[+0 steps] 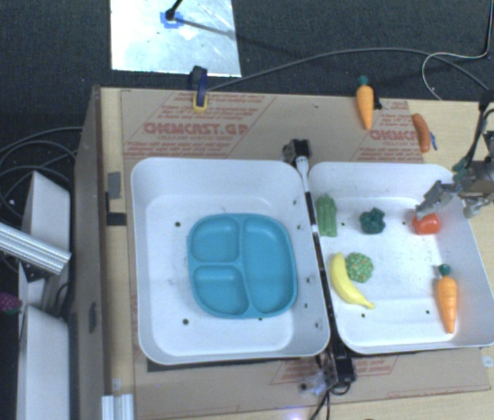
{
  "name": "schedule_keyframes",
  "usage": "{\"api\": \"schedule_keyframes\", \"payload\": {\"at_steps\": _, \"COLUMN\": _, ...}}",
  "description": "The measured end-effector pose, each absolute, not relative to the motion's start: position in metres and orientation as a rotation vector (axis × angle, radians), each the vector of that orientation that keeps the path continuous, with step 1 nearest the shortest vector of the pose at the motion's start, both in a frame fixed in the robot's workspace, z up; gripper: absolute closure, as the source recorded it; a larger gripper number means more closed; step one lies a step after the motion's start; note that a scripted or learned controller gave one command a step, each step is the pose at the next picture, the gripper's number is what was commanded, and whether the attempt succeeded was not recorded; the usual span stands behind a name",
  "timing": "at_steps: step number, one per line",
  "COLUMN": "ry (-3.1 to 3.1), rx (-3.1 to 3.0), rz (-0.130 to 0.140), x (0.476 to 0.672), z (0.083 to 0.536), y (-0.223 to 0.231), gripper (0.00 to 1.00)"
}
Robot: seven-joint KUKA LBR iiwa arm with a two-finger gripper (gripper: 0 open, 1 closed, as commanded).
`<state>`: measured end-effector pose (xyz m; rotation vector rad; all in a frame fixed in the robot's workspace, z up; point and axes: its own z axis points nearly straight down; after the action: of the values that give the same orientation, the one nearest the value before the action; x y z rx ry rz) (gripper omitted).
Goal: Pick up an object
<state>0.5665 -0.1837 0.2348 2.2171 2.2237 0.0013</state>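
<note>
White plastic bins side by side on your bench, so quick rundown of what you've got. Left bin point(155, 234) holds a blue divided plate point(240, 264) sitting flat around the middle. Right bin point(483, 318) has all the toy food: a green pepper-looking piece point(325, 215) up against the divider, a dark green broccoli point(372, 221) just right of it, a yellow banana point(347, 282) lower down touching a light green leafy ball point(359, 267), and an orange carrot point(446, 298) near the lower right corner. Your gripper point(433, 201) comes in from the right edge of the frame and sits right above a red tomato-ish piece point(427, 224) in the upper right part of that bin. Can't tell from this angle whether the jaws are spread or closed, or whether they're touching the red thing at all. Outside the bins, up top, two more carrots lie on the cardboard, one point(365, 103) upright-ish, one point(421, 131) further right.
</note>
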Motion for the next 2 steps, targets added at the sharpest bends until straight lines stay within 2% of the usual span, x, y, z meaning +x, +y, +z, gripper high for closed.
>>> {"api": "schedule_keyframes", "payload": {"at_steps": 1, "ry": 2.229, "rx": 2.22, "rz": -0.002, "x": 0.598, "z": 0.088, "y": -0.148, "gripper": 0.0}}
{"api": "schedule_keyframes", "payload": {"at_steps": 2, "ry": 2.223, "rx": 2.212, "rz": 0.004, "x": 0.642, "z": 0.15, "y": -0.179, "gripper": 0.0}}
